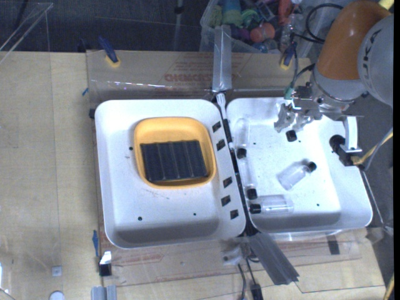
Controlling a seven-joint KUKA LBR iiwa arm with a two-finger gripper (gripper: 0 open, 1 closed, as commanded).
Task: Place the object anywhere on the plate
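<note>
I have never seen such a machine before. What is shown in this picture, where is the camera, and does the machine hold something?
One camera looks down at a slant on a bench with two shallow white bins. The grey robot arm with an orange band reaches in from the right; its two-finger gripper hangs over the right white bin. Nothing shows between its fingers. In that bin lie small clear plastic bottles with dark caps: one near the middle, another by the front edge. The left white bin holds a yellow rounded-square plate with a dark ribbed rectangular block on it.
</note>
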